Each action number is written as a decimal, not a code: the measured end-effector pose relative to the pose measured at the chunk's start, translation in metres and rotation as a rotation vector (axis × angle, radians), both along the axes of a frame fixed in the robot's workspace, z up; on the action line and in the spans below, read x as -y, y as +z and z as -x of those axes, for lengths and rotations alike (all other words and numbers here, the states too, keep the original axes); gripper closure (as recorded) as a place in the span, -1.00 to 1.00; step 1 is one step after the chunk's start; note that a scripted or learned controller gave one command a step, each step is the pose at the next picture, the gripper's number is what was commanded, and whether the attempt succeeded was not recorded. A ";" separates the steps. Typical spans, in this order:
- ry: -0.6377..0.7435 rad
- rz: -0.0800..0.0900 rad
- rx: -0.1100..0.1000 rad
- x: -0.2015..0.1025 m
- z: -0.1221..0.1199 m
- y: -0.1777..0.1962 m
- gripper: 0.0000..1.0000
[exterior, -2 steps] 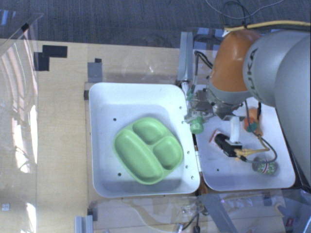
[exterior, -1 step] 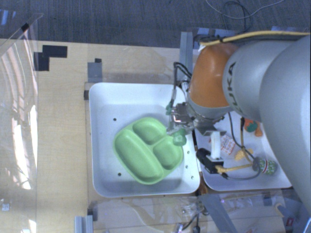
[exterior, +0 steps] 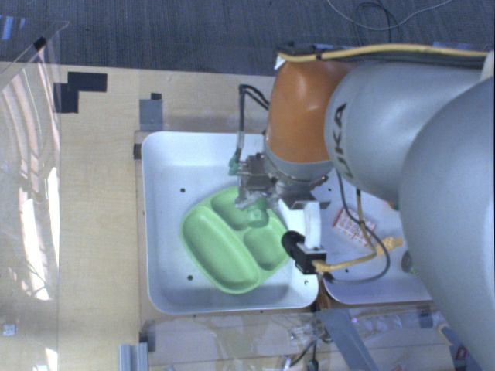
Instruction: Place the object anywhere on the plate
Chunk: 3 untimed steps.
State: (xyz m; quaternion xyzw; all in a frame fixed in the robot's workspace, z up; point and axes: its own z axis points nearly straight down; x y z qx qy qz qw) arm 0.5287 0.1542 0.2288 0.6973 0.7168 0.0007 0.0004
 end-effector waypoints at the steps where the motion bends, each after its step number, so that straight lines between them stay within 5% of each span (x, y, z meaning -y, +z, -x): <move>1: 0.000 0.000 0.000 0.000 0.000 0.000 -1.00; 2: -0.063 0.001 0.000 -0.027 -0.073 0.046 -1.00; 3: 0.059 0.001 -0.004 -0.082 -0.039 -0.055 -1.00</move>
